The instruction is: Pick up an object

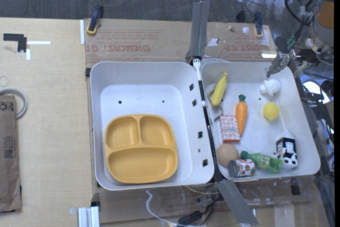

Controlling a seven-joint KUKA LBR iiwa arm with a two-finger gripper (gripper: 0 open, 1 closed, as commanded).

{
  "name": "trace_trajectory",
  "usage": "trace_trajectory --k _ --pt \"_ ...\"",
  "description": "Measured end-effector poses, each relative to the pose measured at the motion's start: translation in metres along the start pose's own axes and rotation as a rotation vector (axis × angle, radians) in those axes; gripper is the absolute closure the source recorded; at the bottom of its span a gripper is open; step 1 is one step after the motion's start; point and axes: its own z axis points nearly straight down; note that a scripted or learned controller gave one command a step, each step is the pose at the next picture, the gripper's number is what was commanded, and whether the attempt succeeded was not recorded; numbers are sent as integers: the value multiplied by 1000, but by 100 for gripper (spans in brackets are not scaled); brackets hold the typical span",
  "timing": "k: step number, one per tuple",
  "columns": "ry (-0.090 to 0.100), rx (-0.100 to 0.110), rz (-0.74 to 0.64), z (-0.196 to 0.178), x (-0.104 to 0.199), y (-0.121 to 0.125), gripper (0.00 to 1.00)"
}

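The gripper (278, 64) is hovering over the right bin's (303, 114) far rim; jaws unclear. Objects are crowding its near edge, mid-floor lying open.

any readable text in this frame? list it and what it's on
"CHEMCAST GP": red print, seen upside down, on the brown sheet behind the left bin. Similar red print behind the right bin is too washed out to read.
Small carton, can, brown paper bag: printing too small to read.
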Motion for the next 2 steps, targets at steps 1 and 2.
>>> trace_trajectory --k 1,2 --pt "1 0 -246 76 66 -48 0" --pt "-4 -10 -356 133 84 -39 0"
